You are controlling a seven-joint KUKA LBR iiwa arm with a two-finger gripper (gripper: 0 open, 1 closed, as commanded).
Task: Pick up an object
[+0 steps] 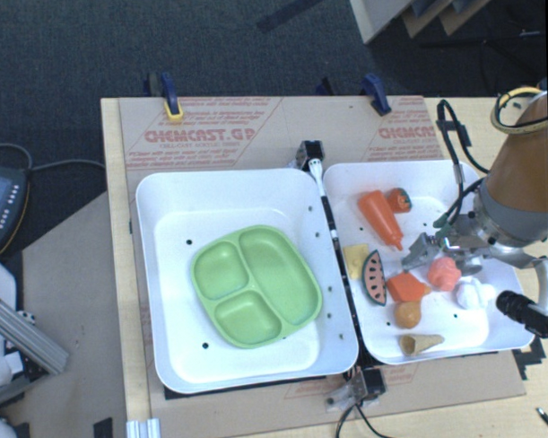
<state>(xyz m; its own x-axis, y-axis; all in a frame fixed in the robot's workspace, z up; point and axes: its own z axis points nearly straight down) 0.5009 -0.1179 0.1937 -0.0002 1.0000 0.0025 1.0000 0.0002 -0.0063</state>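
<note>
A: Pink rounded toy piece (444,273) sits in the right white bin (434,172), touching the grey two-finger gripper (446,252); whether it is clenched or released, I cannot tell.

B: Crowding risk; the orange wedge (406,287) just beside could get nudged or snagged.

Many small toy foods lay in the bin on the right of the frame. An orange carrot (382,216) sat at the top. A watermelon slice (375,277) stood below it. A pink lump (444,273) lay near the bin's right side, an orange ball (407,314) lower down.
</note>
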